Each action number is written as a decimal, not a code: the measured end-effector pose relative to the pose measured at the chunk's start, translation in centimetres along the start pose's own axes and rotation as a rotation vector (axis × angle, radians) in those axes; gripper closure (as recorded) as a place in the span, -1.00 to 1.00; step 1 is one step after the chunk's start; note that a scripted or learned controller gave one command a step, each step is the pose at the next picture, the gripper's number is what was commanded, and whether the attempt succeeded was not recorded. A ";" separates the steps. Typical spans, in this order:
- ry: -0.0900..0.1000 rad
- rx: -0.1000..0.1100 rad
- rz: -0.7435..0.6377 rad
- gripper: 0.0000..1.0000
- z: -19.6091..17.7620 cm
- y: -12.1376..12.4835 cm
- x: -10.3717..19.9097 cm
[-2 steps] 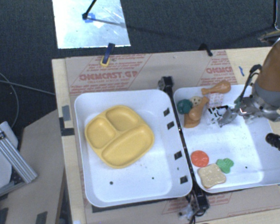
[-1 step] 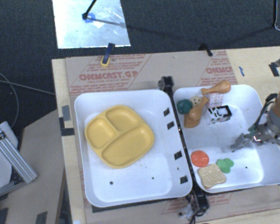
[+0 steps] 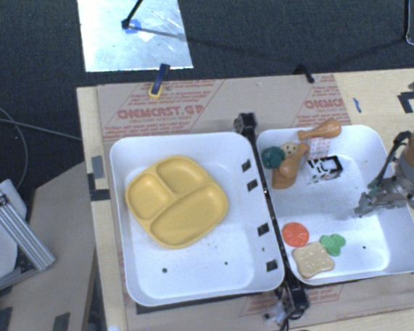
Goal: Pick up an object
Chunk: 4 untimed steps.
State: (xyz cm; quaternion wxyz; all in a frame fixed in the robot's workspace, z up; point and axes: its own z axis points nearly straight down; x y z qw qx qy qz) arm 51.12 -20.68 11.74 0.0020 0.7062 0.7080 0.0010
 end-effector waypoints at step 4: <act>0.001 -0.001 -0.004 1.00 -11.6 -2.2 12.3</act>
